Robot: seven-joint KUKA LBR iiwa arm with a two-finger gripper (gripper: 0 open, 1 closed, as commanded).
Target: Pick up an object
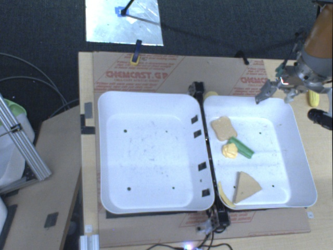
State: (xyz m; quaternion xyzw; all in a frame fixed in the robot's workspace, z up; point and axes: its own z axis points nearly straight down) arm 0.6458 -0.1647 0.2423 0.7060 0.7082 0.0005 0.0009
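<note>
The right bin (291, 139) holds a tan biscuit-shaped piece (222, 127) near its far left corner. Beside that lie a yellow lump (229, 150) and a green stick (242, 148) touching each other. A tan wedge (246, 186) rests near the front wall, with a thin yellow curved piece (223, 194) at the front left corner. My gripper (276, 94) hangs over the bin's far right rim, apart from all of these. Its fingers (263, 94) are spread open with nothing between them.
The left bin (151, 155) sits beside the right one, with black clips (199, 134) along the shared wall. A small pale yellow thing (210, 94) lies just behind the bins. A silver sheet (124, 14) lies on the floor beyond the bench.
</note>
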